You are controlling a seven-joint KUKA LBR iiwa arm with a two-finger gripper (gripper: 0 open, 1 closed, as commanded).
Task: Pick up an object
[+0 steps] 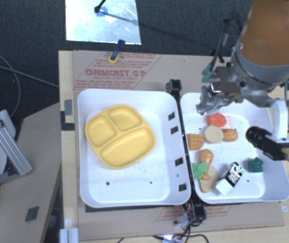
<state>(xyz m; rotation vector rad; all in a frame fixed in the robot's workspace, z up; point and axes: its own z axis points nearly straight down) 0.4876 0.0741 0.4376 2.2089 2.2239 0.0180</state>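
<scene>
A: White plastic, two bins. Left bin (91, 186) carries a yellow divided tray (119, 135), sat toward its left edge. Right bin (278, 186) holds the loose pieces.

B: Where's the gripper (210, 103)?

A: Over the right bin's far-left corner, low. Whether it is wide or closed I cannot tell; the tip is dark and blurred. Nothing visibly held.

B: Candidates?

A: Red piece (216, 119) just beside the tip, with a cream disc (214, 134) touching it on the near side. Orange pieces (195, 141) along the left edge, a green one (199, 171) below them. Black-and-white carton (231, 177) toward the near edge, dark green lump (255, 164) nearer the right edge, apart from the rest.

B: Best pick?

A: My judgement: the red piece, closest. Descend straight, centred on it, span set so neither side lands on the disc. Crowding is the risk; a skewed approach likely shoves the neighbours. Lift slowly and check something is actually between the tips.
</scene>
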